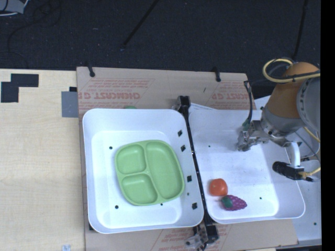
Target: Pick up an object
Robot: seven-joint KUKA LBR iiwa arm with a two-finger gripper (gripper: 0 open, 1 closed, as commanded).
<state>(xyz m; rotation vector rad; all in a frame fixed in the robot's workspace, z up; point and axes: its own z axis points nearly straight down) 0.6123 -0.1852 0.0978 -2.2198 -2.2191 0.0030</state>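
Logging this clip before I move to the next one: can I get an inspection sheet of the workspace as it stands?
Surface: two shallow white bins side by side, left bin and right bin, on a cardboard sheet on the bench.
Job's things: orange-red toy and purple grape bunch, close together near the right bin's front edge.
Clutter: green divided plate lying flat in the left bin.
Grippers: gripper over the right bin's rear part, well apart from both toys; finger state unclear.
Cables: yellow loop at the arm's wrist; dark leads on the floor behind.
Surroundings: dark floor beyond the bench.
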